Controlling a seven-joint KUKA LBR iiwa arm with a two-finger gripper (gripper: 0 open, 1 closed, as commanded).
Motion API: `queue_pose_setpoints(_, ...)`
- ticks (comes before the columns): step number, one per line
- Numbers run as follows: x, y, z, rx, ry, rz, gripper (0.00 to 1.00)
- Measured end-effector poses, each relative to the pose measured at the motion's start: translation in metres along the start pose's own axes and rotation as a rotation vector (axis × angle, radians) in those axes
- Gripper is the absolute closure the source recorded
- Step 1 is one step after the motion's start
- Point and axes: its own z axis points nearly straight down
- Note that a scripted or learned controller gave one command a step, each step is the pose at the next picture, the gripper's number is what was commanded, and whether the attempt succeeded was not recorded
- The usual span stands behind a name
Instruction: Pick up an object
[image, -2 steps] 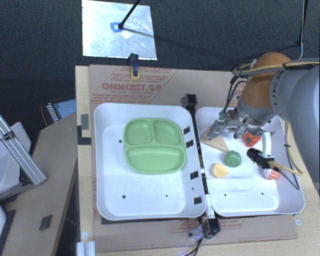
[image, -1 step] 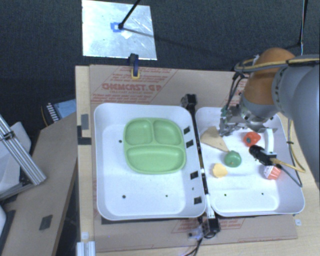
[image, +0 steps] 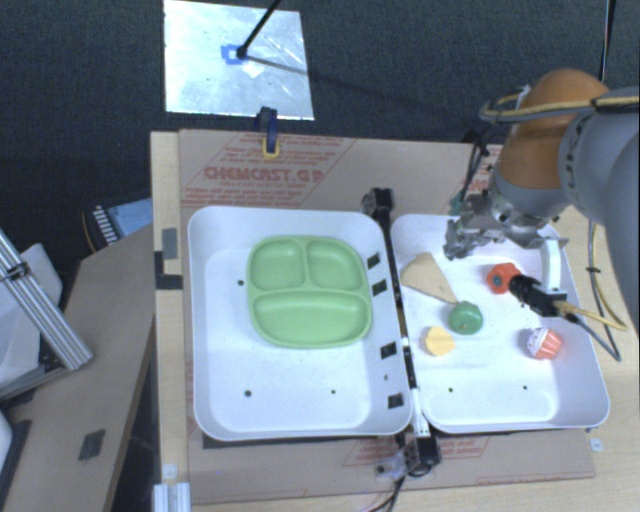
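Camera view: the gripper (image: 462, 243) hangs over the right bin (image: 500, 400) at about 11 o'clock of its floor, whether spread or pressed together cannot be told. Below it lie a tan wedge (image: 427, 277), a green ball (image: 465, 319), a yellow piece (image: 439, 342), an orange-red toy (image: 500, 278) and a pink-and-white piece (image: 543, 343). The left bin (image: 290, 410) carries a green divided plate (image: 308, 291) at centre.

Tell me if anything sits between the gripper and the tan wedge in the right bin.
Nothing visible does. The gripper hangs over the right bin's far end, and the tan wedge lies just nearer the camera, with bare white floor between them. The green ball lies beyond the wedge.
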Motion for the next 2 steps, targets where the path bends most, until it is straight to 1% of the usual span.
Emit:
queue_pose_setpoints(1,0.009,0.000,-0.060,-0.002,0.000,-0.001,1.00)
queue_pose_setpoints(2,0.009,0.001,-0.099,0.001,0.000,0.000,1.00)
